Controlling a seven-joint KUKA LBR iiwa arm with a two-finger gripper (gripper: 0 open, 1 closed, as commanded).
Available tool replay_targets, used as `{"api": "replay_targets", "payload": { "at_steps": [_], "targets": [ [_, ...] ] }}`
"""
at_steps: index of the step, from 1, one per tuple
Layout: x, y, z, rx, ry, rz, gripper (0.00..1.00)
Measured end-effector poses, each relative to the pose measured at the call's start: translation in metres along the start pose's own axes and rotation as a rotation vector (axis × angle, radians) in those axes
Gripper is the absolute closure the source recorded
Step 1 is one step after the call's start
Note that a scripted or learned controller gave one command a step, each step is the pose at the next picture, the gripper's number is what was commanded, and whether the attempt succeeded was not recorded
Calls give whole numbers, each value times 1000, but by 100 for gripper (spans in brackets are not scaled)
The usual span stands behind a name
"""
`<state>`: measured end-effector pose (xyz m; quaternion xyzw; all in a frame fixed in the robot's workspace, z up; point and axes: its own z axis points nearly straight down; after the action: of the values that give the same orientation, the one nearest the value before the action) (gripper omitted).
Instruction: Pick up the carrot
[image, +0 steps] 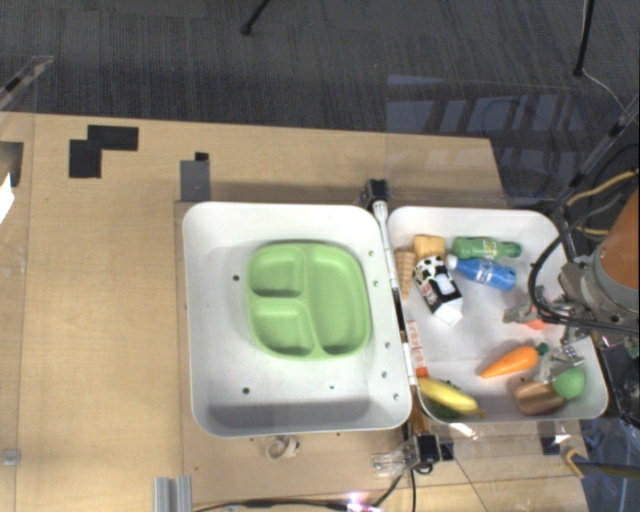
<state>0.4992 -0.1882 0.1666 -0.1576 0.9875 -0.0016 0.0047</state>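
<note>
Above right bin (500, 215) — arm (612, 285), wrist down

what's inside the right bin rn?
The right bin holds the carrot, a banana, a green bottle, a blue bottle, a cow-patterned carton, a cone and a brown item. The arm covers its right edge.

Grey arm (610, 300) with an orange band (upper part), black cables looping alongside.
</note>
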Motion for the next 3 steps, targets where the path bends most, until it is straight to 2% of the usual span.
{"api": "replay_targets", "payload": {
  "at_steps": [1,2,3],
  "targets": [
    [-2,12,65,-5,1,-536,0],
    [-6,33,77,5,-1,-723,0],
    [-11,33,63,14,-12,-725,100]
  ]
}}
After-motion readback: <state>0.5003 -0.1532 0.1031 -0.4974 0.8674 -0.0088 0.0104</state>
